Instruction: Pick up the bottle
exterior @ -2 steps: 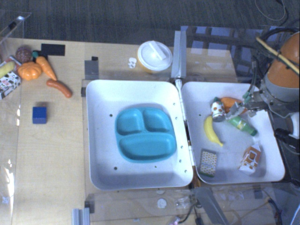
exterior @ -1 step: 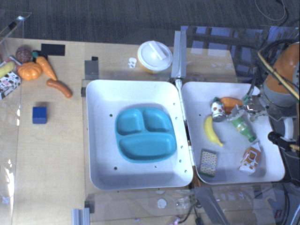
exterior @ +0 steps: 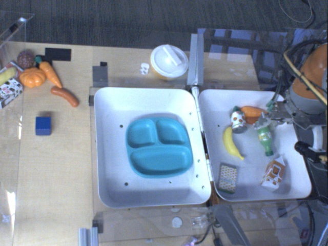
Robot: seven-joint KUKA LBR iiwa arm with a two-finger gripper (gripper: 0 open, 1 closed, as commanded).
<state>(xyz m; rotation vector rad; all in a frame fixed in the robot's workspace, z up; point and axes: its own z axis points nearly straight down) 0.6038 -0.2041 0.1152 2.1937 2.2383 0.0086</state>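
One bottle [exterior: 265,141], green | label unreadable | claw [exterior: 268,118] just above

My arm [exterior: 312,94] runs off the frame at three o'clock, so most of it is cut away. My end effector [exterior: 270,118] sits over the top of the green bottle [exterior: 265,141]; its tips are too small and cluttered to read. The bottle's cap end is hidden beneath it. At nine o'clock, the yellow item [exterior: 6,76] and patterned box [exterior: 10,92] on the table [exterior: 56,163] are clipped by the edge. The label on the small carton [exterior: 274,174] is too blurred to read.
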